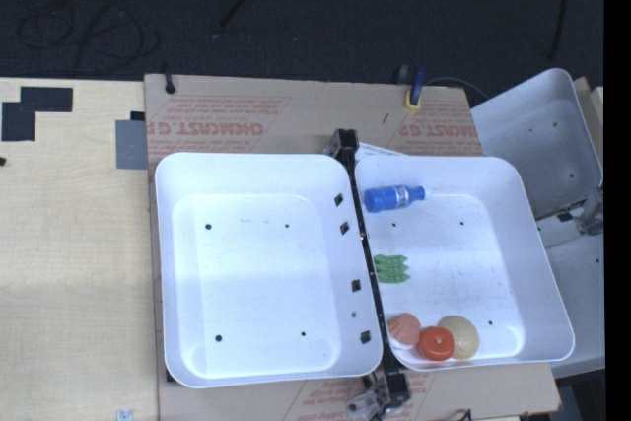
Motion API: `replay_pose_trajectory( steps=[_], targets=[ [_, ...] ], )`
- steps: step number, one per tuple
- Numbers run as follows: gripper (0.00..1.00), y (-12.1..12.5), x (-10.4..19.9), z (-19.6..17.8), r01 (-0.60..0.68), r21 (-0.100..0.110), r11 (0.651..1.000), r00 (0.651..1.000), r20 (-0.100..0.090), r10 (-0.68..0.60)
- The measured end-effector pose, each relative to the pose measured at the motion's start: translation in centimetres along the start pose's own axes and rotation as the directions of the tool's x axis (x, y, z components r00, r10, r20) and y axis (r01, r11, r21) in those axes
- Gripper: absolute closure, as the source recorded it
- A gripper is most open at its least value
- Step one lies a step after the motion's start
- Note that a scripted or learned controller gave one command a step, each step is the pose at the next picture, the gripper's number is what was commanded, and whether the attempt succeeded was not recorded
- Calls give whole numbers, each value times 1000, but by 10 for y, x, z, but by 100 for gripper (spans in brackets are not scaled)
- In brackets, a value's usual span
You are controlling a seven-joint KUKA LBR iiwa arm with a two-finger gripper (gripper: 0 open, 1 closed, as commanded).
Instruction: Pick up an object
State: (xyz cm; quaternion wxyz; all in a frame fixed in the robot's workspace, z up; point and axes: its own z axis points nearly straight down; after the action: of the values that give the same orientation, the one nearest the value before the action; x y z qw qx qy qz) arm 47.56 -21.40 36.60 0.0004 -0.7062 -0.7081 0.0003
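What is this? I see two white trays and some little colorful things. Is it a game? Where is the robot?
It is a robot's practice table, seen by one camera fixed above it and looking down at a slant. The two white trays are shallow bins sitting side by side on a sheet of cardboard. The left bin has bare white floor. The right bin holds the things: a blue bottle lying on its side near the top, a small green item in the middle by the divider, and three round things bunched in the near corner, one pinkish, one red, and one pale tan. The robot arm comes in from the right side. Its job is to pick one thing up. Right now all the things lie in the bin, not held.
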Motion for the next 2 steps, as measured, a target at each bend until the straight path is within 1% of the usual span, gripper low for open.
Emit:
replay_pose_trajectory(
  steps=[1, 2],
  targets=[
    [100, 0, 1, 39, -3, 4, 1000, 1000, -1, 3],
    [100, 0, 0, 3, -1, -3, 1000, 1000, 1, 1]
  ],
)
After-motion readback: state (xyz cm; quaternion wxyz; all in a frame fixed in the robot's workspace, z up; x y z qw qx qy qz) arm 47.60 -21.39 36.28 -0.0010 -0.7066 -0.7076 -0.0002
